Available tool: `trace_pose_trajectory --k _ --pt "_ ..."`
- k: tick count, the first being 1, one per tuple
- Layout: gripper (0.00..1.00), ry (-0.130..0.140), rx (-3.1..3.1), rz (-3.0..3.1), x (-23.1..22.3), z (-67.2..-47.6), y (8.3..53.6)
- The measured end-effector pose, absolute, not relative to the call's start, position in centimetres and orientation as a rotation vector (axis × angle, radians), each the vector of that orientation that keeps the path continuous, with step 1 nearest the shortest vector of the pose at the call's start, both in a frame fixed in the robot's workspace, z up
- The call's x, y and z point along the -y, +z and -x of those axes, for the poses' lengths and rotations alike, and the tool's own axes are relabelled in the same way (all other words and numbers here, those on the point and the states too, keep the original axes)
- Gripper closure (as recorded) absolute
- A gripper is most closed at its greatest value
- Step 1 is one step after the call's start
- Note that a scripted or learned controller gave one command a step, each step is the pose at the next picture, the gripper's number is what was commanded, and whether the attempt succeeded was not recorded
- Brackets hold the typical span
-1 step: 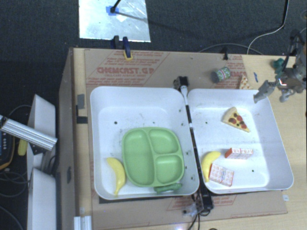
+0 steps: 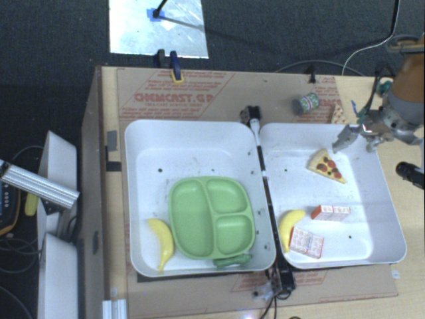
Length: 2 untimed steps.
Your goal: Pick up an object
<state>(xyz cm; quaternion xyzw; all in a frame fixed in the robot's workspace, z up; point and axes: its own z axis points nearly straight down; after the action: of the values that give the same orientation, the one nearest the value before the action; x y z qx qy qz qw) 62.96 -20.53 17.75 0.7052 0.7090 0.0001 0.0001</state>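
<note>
The left bin (image 2: 143,178) has open floor along its back part. Its front is taken by a green divided plate (image 2: 211,216), with a yellow banana (image 2: 161,242) just beside the plate at the front left corner.

In the right bin (image 2: 385,205), the middle floor and the right side are free. A pizza slice (image 2: 326,165) lies near the back. A second banana (image 2: 288,226), a small red box (image 2: 330,212) and a white-red packet (image 2: 306,242) crowd the front left. The gripper (image 2: 357,135) hangs over the back right corner.
</note>
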Motion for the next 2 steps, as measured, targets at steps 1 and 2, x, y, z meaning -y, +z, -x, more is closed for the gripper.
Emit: trace_pose_trajectory --k 1,2 --pt "0.0 0.0 -2.227 -2.216 18.1 -62.4 9.1" --pt "1.0 0.005 -2.225 -2.21 18.1 -62.5 10.4"
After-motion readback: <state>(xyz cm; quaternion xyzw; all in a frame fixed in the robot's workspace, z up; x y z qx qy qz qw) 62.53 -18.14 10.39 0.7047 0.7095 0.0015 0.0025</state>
